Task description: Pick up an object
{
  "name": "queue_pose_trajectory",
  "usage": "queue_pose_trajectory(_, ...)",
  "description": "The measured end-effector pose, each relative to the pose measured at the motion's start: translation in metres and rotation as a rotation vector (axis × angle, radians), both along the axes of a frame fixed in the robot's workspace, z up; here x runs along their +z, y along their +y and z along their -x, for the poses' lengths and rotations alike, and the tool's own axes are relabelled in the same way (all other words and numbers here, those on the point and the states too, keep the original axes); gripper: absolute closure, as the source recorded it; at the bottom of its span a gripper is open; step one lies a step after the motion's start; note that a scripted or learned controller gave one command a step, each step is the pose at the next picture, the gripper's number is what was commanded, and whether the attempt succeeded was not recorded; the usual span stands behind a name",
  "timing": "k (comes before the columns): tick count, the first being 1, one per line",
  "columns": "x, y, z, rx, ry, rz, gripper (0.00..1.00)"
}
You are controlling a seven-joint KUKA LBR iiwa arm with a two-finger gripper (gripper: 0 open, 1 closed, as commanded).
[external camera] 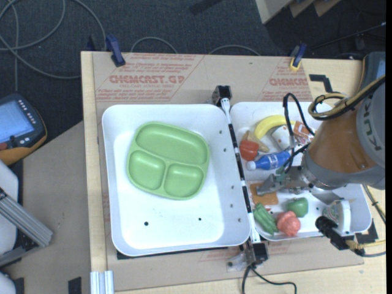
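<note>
— Room in the left bin (122,225)?
— Plenty around the green tray (166,160).
— Claw (283,182)?
— Low among toys crowding the right bin (361,216); its grip can't be made out.

I see a smooth, slightly glossy green plastic tray (167,160) in the left white bin (119,213) of matt plastic, right of the tray glossy plastic toy food, a yellow banana (269,126), a shiny blue bottle (269,162), brown paper-faced board (147,78) behind the tray
</note>
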State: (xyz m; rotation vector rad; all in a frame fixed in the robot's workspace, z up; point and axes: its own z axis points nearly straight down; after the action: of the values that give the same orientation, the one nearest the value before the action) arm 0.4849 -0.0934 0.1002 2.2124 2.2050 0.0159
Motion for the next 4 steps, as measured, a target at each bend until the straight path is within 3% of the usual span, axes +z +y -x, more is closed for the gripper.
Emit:
queue_pose_trajectory(1, -0.012, -0.020, 0.002, 0.002, 0.008, -0.003, 0.00)
queue_pose_trajectory(2, -0.003, -0.020, 0.002, 0.001, 0.008, -0.002, 1.00)
queue_pose_trajectory(3, -0.002, -0.022, 0.002, -0.001, 0.005, 0.003, 0.00)
queue_pose_trajectory(4, -0.014, -0.006, -0.065, 0.004, 0.014, -0.004, 0.00)
